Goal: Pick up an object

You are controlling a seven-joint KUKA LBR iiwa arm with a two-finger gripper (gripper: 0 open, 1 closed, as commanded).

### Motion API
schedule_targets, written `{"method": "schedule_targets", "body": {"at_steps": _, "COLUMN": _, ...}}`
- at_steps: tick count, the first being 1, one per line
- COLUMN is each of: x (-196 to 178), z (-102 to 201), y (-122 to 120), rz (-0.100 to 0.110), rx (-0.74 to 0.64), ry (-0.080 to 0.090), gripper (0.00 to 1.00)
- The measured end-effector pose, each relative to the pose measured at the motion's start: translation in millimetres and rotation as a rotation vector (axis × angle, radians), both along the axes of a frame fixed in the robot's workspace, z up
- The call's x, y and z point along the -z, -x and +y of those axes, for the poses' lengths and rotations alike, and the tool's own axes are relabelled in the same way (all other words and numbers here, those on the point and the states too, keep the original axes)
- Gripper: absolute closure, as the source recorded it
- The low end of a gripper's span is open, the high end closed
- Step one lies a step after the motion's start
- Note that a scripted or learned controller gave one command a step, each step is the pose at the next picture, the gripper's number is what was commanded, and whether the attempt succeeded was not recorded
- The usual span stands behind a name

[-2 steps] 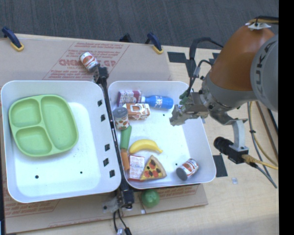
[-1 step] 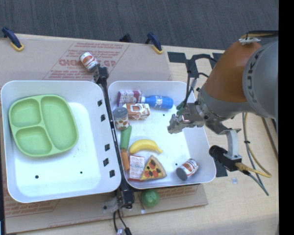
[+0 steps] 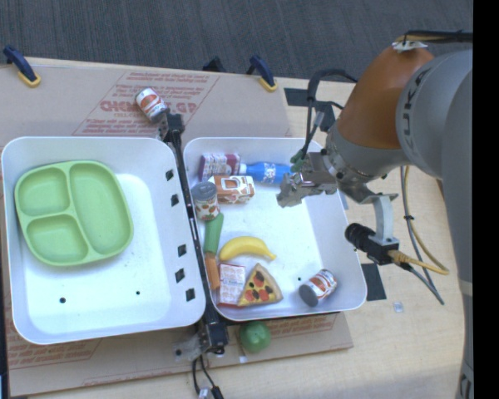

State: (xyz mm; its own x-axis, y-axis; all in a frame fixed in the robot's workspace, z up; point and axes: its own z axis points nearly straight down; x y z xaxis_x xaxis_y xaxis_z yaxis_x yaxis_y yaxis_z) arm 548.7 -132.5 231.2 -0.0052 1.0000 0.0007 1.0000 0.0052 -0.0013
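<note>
Clutter fills the right shallow white bin (image 3: 337,248), and the grey arm's two-finger gripper (image 3: 292,191) hovers over its far right part. Whether it is spread or pressed together I cannot tell from here; nothing shows pinched in it. Closest to it is the small clear plastic bottle with a blue label (image 3: 262,171), lying on its side just to the gripper's left and a touch farther back, its long axis running left to right. By my reckoning that is the likeliest target. The yellow banana (image 3: 248,248) lies nearer and to the left, while the small red-and-white can (image 3: 318,287) sits in the near right corner.
</note>
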Motion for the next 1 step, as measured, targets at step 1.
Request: {"method": "schedule_targets", "body": {"at_steps": 1, "x": 7.9, "z": -53.9, "y": -41.4, "rz": -0.001, "rx": 0.001, "ry": 0.001, "gripper": 1.0}}
